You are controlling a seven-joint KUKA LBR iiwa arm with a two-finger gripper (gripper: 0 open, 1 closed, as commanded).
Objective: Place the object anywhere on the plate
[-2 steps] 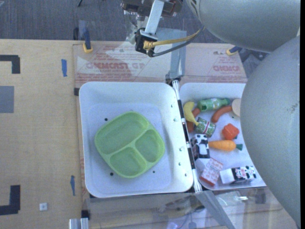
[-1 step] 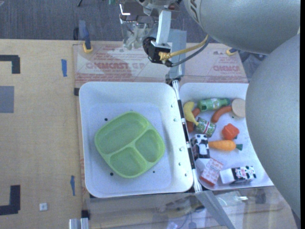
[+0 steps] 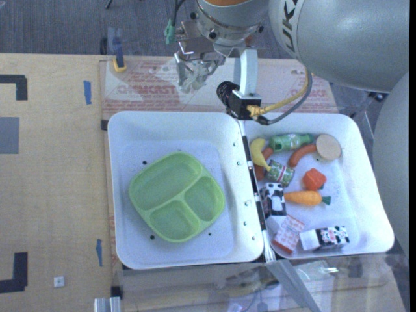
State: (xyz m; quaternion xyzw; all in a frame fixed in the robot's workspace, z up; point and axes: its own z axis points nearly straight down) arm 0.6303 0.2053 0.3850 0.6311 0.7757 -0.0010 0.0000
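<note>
Claw (image 3: 195, 70) hangs at twelve o'clock, grip state unclear; plate (image 3: 177, 197) bare. Next, I judge: pick from right bin (image 3: 364, 194).

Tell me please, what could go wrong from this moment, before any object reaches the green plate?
1. The toys in the right bin lie packed together: the banana, sausage and small can touch, so a grasp may catch two or slip.
2. The gripper hangs beyond the bins' far edge, so a long move remains.
3. The plate has raised dividers; a round toy may roll.
</note>
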